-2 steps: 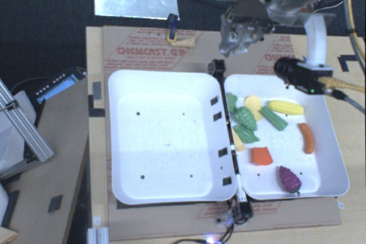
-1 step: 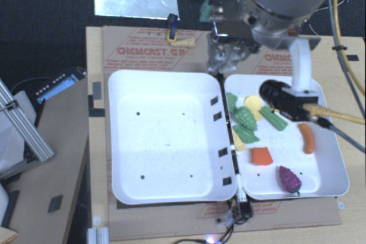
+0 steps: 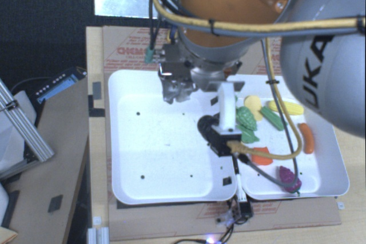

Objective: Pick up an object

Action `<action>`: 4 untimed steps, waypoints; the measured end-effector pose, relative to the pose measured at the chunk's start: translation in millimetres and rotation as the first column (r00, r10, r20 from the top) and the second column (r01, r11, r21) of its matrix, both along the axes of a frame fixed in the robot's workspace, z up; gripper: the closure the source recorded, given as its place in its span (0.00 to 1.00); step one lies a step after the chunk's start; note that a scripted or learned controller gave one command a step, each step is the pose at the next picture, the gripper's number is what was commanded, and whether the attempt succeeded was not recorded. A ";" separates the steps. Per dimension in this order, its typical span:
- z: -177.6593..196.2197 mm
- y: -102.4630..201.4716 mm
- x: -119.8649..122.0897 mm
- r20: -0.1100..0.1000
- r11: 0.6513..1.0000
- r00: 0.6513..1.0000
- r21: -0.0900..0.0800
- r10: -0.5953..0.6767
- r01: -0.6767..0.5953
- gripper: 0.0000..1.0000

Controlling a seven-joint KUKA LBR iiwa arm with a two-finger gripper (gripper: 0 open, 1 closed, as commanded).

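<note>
Camera view — toy vegetables (image 3: 247, 120) in right bin (image 3: 327, 179).

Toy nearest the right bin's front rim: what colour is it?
Purple. The toy eggplant shows best in the camera view, near the front rim of the right bin.

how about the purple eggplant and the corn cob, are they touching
Apart. The camera view shows bare white floor of the right bin between the purple eggplant and the corn cob.
</note>
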State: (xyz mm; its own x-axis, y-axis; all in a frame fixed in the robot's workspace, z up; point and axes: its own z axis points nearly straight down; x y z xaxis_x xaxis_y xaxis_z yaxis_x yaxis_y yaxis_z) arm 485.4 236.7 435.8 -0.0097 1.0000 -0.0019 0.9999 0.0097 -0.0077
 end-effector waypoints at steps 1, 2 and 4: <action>90.6 -9.5 1.1 0.018 1.000 1.000 0.008 -0.004 0.003 1.00; 99.8 -3.6 1.1 0.010 1.000 1.000 0.004 -0.004 0.003 1.00; 99.0 -2.6 0.9 0.009 1.000 1.000 0.003 -0.004 0.004 1.00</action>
